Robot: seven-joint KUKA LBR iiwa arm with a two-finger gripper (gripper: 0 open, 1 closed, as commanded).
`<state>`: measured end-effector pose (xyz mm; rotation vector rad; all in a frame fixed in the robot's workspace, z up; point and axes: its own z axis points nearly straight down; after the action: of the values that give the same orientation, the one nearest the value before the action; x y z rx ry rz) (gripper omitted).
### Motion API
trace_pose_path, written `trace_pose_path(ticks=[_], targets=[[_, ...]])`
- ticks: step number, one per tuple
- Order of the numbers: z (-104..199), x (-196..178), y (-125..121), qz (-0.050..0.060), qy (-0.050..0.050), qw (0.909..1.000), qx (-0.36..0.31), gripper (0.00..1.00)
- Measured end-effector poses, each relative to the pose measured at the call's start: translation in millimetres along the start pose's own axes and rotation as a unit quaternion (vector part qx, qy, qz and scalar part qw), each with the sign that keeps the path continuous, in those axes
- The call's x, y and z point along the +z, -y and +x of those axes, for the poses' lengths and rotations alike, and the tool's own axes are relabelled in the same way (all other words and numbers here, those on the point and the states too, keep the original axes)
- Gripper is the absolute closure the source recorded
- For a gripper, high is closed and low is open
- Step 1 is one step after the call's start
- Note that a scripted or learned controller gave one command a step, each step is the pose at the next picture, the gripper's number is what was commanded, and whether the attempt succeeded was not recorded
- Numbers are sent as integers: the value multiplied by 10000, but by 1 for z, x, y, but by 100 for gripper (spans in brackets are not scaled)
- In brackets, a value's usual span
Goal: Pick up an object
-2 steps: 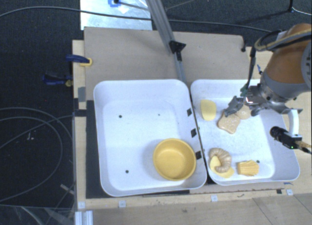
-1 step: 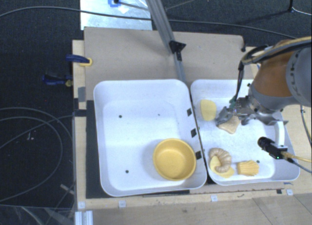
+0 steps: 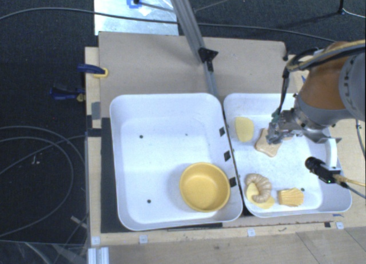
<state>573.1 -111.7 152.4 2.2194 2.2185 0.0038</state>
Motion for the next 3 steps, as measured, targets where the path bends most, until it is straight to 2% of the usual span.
trace_pose_path(ticks=[2,3], targets=[[12,-102,-3,-10,0,10000,-30,100],[12,-131,-4,-3,-2,10000,-30,100]])
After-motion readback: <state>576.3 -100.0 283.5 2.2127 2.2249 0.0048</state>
